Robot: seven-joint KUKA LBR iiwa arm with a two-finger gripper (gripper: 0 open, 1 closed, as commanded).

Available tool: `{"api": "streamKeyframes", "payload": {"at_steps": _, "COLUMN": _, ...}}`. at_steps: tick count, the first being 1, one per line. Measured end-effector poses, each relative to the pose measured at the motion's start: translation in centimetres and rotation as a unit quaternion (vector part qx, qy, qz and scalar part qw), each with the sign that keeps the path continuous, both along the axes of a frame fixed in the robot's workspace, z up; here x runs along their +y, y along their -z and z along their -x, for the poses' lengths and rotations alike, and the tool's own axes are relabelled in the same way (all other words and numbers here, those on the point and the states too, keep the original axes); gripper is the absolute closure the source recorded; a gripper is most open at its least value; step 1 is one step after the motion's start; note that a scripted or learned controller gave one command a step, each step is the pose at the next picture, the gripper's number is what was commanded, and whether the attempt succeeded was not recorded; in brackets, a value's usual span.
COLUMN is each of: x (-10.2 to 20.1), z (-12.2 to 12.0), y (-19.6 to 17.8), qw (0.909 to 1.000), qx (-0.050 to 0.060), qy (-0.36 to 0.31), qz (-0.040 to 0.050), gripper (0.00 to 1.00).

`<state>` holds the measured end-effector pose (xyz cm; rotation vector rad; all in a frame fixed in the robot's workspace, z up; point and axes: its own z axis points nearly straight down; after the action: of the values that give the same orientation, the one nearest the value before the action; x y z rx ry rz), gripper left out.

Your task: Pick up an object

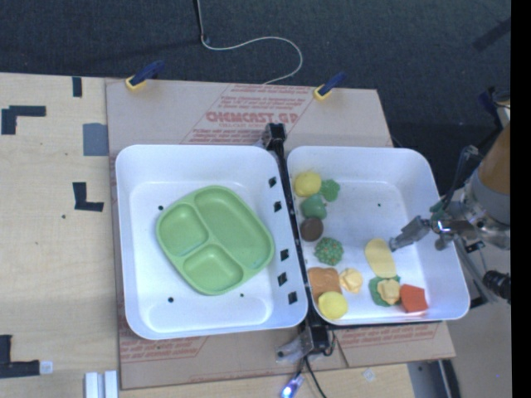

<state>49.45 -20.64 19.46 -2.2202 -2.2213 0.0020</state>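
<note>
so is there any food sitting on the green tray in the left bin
No, the green tray lies bare in the left bin, while the toy food is all in the right bin.

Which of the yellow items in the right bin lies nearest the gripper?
The pale yellow oblong piece, just left of the gripper; the round yellow ones lie near the divider.

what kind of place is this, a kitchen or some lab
Most likely a robotics lab bench, not a kitchen: a robot arm's gripper reaches over two white bins, the food pieces look like toys, and clamps pin a cardboard sheet beneath.
</note>
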Motion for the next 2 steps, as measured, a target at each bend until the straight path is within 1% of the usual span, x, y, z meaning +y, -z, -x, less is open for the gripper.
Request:
{"api": "streamKeyframes", "payload": {"at_steps": 1, "x": 9.5, "z": 0.6, "y": -5.3, "qw": 1.0, "qx": -0.002, "qy": -0.005, "qz": -0.0006, "gripper": 0.0}}
{"api": "streamKeyframes", "payload": {"at_steps": 2, "x": 15.8, "z": 1.3, "y": 1.4, "qw": 1.0, "qx": 0.004, "qy": -0.003, "qz": -0.0019, "gripper": 0.0}}
